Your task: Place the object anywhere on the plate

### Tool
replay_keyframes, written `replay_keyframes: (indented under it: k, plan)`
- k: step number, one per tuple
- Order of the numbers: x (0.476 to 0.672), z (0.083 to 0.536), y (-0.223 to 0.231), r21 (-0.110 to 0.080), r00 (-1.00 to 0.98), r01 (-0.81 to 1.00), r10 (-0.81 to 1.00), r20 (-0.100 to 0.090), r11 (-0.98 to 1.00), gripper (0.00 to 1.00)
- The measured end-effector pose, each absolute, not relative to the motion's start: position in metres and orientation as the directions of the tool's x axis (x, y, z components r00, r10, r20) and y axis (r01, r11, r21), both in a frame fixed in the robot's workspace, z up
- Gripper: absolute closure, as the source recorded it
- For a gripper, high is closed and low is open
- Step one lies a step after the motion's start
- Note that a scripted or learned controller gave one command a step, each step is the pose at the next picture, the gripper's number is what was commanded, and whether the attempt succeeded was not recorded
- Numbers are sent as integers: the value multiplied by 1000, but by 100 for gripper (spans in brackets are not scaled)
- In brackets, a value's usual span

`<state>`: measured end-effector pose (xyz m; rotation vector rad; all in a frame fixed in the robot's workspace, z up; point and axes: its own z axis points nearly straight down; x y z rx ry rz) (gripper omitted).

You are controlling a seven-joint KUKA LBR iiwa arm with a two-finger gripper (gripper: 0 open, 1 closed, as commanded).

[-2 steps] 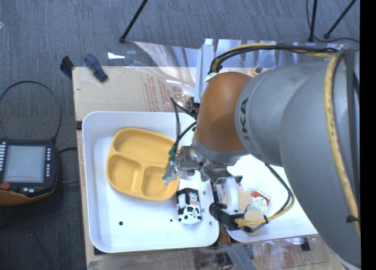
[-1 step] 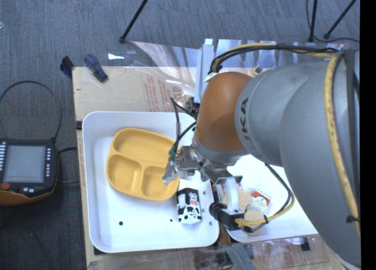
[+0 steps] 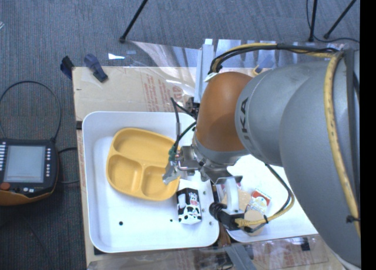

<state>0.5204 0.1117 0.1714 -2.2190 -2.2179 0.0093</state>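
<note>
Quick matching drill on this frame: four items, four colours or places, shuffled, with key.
Items:
1. plate
2. cow-print carton
3. pendant
4. arm band

Matches:
A. orange
B. on the floor, left of the bench
C. yellow, three compartments, in the left bin
D. black and white, in the left bin just off the plate's lower right edge

Pairs: 1-C, 2-D, 3-B, 4-A

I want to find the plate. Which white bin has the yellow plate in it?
The left bin. The yellow plate lies in it; the right bin holds small packets instead.
</note>
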Motion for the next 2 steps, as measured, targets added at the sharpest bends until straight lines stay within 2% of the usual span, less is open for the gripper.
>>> replay_keyframes:
  k: [2]
  plan:
    - [520,171,112,-7,0,1000,1000,-1,0,0]
